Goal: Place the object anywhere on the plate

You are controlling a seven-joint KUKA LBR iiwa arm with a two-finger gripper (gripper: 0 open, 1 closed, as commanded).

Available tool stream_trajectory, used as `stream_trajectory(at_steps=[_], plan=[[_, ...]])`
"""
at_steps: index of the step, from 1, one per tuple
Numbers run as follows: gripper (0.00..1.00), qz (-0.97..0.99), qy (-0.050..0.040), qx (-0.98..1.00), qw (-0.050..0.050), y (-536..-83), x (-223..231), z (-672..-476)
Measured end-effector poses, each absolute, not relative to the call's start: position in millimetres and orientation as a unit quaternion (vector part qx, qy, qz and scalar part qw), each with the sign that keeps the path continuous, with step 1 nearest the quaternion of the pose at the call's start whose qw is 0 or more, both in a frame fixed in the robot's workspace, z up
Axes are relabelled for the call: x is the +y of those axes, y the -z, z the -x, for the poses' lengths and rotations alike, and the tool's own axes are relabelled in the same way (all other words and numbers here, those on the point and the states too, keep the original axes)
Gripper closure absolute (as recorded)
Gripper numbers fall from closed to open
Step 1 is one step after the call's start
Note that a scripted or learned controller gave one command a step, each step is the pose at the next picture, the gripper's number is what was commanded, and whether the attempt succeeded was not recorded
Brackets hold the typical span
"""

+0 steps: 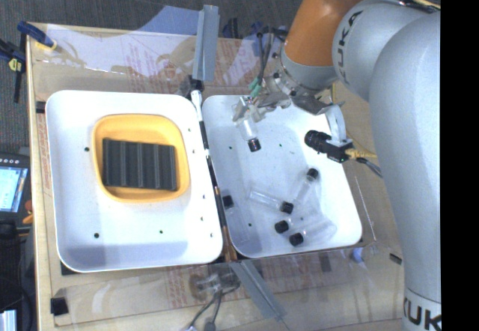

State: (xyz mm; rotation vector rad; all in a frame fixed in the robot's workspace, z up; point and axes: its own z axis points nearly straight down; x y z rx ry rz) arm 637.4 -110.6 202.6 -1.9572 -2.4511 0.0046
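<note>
While the grey arm with its orange band reached in over the far edge of the right-hand shallow white bin [340, 228], its two-finger gripper [253, 108] hung just above the bin floor near the far-left corner. A small clear plastic vial with a black cap [250, 137] appeared to hang from the fingertips, cap downward; whether the gripper was truly clamped on it or merely hovering over it could not be told from this slanted view.

Such a vial would probably be very light, stiff and smooth-walled, so it could roll or slip out of a loose pinch. The best hold would likely be across the cylindrical body, just above the cap, with the fingers square to its axis.

It looked like a short transparent tube, nearly invisible against the white floor, with the dark cap as its clearest mark. Several similar vials [299, 195] lay scattered toward the near side of the same bin, well apart from the gripper.

The yellow rounded-square plate [138, 126] with a dark ribbed insert sat in the left-hand white bin [71, 240], and the vial was not yet on it.
</note>
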Motion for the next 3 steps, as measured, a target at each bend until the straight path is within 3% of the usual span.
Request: stream_trajectory(at_steps=[1, 2, 3], plan=[[1.0, 0.546, -0.0005, -0.838, 0.0, -223.4, -53.6, -637.8], [1.0, 0.454, -0.0003, -0.891, -0.001, -224.8, -37.7, -656.9], [1.0, 0.362, -0.0007, -0.932, 0.001, -192.1, -29.0, -641.1]])
